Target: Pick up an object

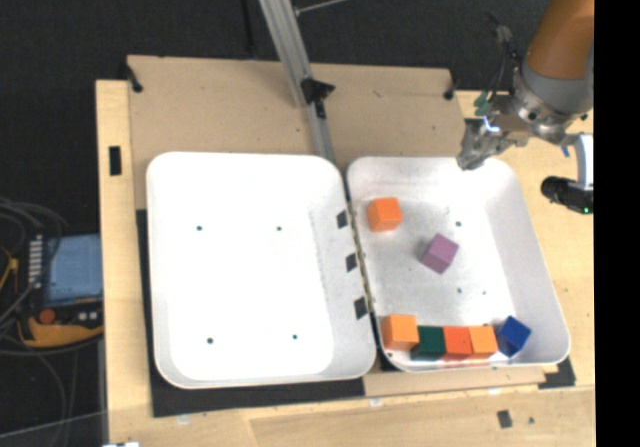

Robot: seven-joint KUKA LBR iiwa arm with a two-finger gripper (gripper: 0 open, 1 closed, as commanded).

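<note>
Bench [250,100] carries 2 white bins: left bin [250,265], right bin [500,225]. Arm [560,35] hangs over right bin's far right corner; gripper [475,157] holds nothing, jaw state cannot tell. Right bin: orange cube [384,214], purple cube [438,253], plus 5 cubes in a row [455,338] along near wall.

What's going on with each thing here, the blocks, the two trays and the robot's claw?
Gripper: above the right bin's far rim, holding nothing that shows.
Orange block: lying alone, far left of the right bin.
Purple block: alone, mid-bin, turned askew.
Row of five blocks: orange, green, orange, orange, blue, packed along the near wall.
Right bin: holds all seven blocks.
Left bin: no blocks in it.
</note>
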